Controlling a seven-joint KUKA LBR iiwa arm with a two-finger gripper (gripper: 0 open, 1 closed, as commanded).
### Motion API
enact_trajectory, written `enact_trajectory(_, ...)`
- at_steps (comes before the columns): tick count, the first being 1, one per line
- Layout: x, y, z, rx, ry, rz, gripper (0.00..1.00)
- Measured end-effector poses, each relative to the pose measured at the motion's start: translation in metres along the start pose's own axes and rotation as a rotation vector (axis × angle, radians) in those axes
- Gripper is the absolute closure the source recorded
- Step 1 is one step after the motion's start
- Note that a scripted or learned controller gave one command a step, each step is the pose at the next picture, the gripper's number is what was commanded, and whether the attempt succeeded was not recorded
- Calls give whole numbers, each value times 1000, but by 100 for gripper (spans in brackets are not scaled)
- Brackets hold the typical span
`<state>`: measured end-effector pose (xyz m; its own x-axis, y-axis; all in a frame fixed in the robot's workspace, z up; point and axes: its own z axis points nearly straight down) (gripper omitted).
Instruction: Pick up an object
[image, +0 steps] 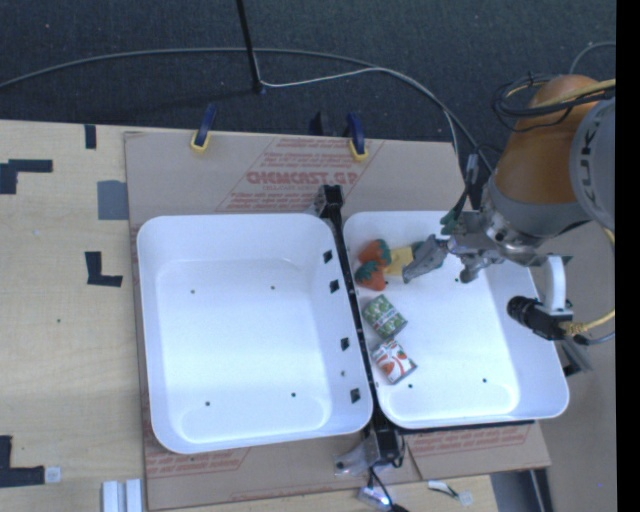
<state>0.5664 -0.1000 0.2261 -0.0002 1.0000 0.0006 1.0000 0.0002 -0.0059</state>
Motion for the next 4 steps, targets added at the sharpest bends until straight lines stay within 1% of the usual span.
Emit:
enact_trajectory(1,0,1,-1,-3,0,0,0)
enact_trajectory(2,-4,-1,43,0,0,0,0)
enact_trajectory(3,-5,-9,104,1,0,0,0)
enact_trajectory(4,-5,-9,143,-3,-1,0,0)
